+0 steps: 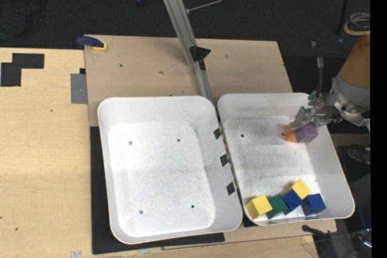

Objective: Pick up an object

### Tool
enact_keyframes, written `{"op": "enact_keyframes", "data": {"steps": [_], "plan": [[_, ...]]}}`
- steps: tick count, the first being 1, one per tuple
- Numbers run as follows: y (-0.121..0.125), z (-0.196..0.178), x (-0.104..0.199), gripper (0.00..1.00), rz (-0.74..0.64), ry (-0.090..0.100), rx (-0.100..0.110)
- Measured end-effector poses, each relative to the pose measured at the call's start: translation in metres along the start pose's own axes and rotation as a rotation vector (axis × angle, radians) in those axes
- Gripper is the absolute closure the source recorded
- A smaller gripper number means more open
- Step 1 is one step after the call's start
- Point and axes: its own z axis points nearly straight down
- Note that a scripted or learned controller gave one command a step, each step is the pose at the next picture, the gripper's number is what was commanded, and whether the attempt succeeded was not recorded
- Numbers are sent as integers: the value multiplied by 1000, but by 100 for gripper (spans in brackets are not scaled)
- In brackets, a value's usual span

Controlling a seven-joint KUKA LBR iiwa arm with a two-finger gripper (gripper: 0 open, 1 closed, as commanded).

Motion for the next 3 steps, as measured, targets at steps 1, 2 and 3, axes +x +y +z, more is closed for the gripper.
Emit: {"op": "enact_keyframes", "data": {"steps": [1, 2, 3], "plan": [[4, -63, -2, 100, -1, -1, -2], [4, -97, -3, 100, -2, 0, 0], [4, -89, 45, 100, -3, 3, 6]]}}
